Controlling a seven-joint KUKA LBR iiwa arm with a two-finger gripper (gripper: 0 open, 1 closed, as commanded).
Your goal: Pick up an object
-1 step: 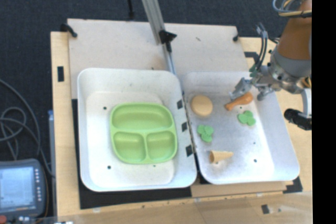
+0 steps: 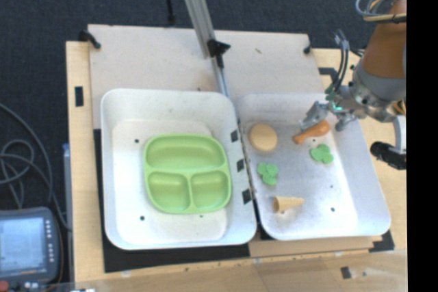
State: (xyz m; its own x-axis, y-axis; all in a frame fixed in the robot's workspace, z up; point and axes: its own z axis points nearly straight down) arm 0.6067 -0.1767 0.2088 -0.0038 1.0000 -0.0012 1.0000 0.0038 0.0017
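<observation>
Camera view, looking down at a slant on both bins. Left bin (image 2: 123, 120) holds a green divided plate (image 2: 186, 172), centre-left of the frame. Right bin (image 2: 356, 202) holds five small things: a round tan bun (image 2: 263, 137) near its left wall, a green leafy piece (image 2: 267, 174) just below the bun, a small cone (image 2: 287, 203) lower centre, a second green piece (image 2: 321, 154) toward the right, and an orange carrot (image 2: 311, 130) in the upper middle. The arm (image 2: 383, 58) reaches in from the right edge of the frame, and the gripper (image 2: 328, 116) sits over the upper right part of the right bin, right above the thick end of the carrot. Its fingers appear spread to either side of that end; I cannot tell whether they touch it, and nothing shows the carrot lifted or clamped. Judgement: the step in hand is closing on the carrot. To do it well, the fingers should straddle the carrot across its narrow width, go low enough to catch it, and shut before any lift. Room: the carrot lies apart from the bun and the green piece, so the close is unobstructed. The bin's upper wall is near, so lift straight up.
</observation>
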